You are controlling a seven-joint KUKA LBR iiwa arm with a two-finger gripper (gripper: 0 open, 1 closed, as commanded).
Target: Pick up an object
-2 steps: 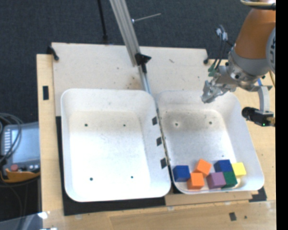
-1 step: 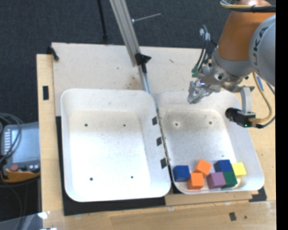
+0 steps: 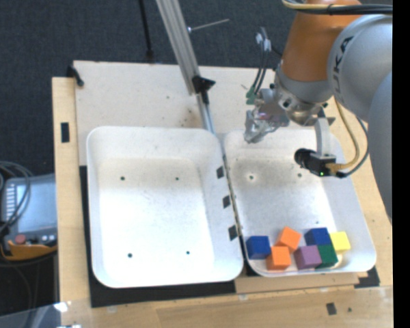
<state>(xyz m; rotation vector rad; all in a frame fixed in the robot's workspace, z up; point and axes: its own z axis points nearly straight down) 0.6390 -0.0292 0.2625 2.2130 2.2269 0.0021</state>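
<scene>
Several small coloured blocks lie clustered at the near end of the right bin: a blue block, two orange blocks, a purple block, a green block, a second blue block and a yellow block. My gripper hangs over the far left corner of the right bin, well away from the blocks. Nothing shows between its fingers.
The left bin sits beside the right one. A slanted metal pole rises from the bench behind the bins. A black cable fitting hangs from the arm over the right bin.
</scene>
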